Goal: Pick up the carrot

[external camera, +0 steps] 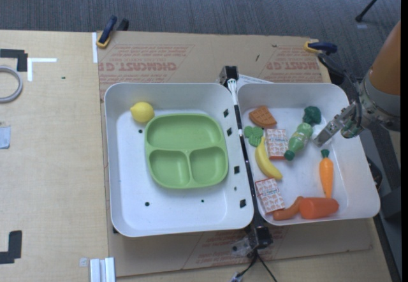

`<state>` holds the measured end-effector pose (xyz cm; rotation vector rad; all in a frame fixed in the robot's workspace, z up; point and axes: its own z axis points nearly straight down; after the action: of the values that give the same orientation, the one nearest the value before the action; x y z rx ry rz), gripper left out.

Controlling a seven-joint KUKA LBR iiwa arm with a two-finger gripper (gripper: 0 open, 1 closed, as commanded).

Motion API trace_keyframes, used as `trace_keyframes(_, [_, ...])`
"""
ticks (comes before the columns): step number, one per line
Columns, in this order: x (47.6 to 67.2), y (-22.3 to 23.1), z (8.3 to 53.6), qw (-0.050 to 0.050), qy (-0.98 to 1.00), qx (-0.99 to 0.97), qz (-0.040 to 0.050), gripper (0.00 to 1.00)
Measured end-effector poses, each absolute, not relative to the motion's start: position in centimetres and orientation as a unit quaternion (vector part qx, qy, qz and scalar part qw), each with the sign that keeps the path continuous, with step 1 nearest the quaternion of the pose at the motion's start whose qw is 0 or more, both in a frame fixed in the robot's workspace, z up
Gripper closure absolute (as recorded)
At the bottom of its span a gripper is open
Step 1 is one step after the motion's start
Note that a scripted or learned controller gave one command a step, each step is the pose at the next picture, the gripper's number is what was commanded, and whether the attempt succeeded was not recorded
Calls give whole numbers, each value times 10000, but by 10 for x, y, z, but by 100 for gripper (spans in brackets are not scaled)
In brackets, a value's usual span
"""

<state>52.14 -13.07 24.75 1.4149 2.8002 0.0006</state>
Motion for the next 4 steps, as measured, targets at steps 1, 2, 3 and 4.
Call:
trace_keyframes(1, [513, -181, 92, 8, 9386, 3449, 1, 100])
trace_keyframes(2, [520, -126, 197, 20, 9297, 3684, 2, 100])
trace_keyframes(3, [482, -170, 92, 3, 8914, 4532, 1, 100])
trace_keyframes(4, [552, -75, 192, 12, 8677, 4971, 1, 100])
